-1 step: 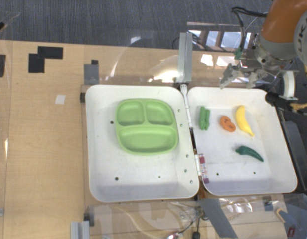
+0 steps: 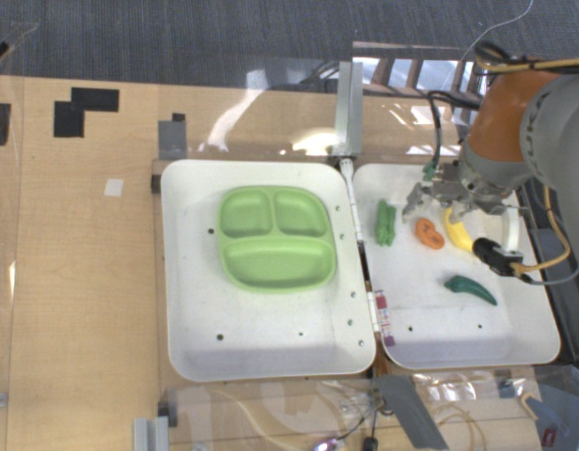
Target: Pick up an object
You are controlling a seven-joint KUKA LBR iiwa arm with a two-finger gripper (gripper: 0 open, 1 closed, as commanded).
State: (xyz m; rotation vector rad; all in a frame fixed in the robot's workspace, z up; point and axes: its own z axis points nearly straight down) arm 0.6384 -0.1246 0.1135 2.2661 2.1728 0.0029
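Observation:
The right bin [image 2: 515,341] holds a light green pea pod [image 2: 385,224], a small orange piece [image 2: 430,234], a yellow banana [image 2: 458,231] and a dark green pepper [image 2: 472,288]. My gripper [image 2: 437,203] hangs over the back of this bin, just above and behind the orange piece and the banana. Its fingers are spread apart, and nothing sits between them. The grey arm with its orange band [image 2: 501,125] comes in from the right and hides the bin's back right corner.
A green divided plate [image 2: 275,238] lies in the left bin [image 2: 191,336]. A metal post [image 2: 350,106] stands at the back between the bins. A black cable fitting [image 2: 492,252] hangs beside the banana.

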